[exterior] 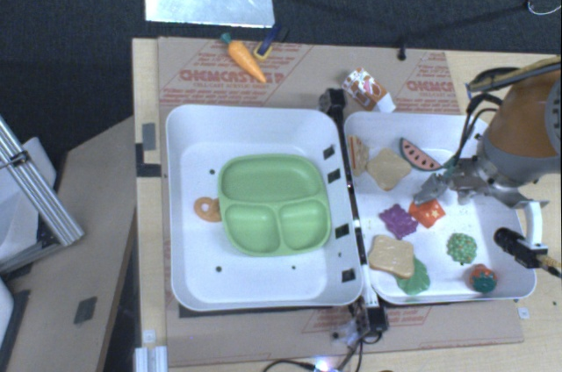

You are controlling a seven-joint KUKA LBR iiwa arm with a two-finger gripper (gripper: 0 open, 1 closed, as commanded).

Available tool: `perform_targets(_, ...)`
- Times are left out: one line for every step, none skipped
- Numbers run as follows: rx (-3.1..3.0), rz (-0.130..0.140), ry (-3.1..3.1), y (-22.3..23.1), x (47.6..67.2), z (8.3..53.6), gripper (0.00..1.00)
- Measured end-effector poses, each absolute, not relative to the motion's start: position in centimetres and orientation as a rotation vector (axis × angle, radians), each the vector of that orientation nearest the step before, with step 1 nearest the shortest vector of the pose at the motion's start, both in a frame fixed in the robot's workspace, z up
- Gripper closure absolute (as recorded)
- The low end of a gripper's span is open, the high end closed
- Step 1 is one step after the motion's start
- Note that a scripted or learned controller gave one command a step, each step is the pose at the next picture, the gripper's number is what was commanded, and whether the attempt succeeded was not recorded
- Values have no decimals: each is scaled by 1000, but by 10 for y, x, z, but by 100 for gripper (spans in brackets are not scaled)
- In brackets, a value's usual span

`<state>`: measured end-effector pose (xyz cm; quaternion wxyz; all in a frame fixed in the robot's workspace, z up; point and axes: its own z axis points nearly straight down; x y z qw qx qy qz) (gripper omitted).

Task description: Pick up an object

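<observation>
End effector hovers low in the right white bin, its tip just over the small orange-red toy block; its opening I cannot tell. A grab could slip or catch the crinkled purple piece just beside it; the watermelon slice and tan bread slice crowd nearby.

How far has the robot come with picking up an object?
Nothing looks lifted yet: the toy foods lie in the right bin. In hand: the gripper is low over the orange-red piece, beside the purple piece; I cannot tell if it grips. Left to do: close on one piece and raise it.
</observation>
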<state>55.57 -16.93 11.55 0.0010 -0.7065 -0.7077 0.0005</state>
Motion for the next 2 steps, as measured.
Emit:
perform_targets(-2220, 0, -2223, -169, 556, 83, 0)
perform_targets(-2223, -3, -2225, -169, 557, 96, 100)
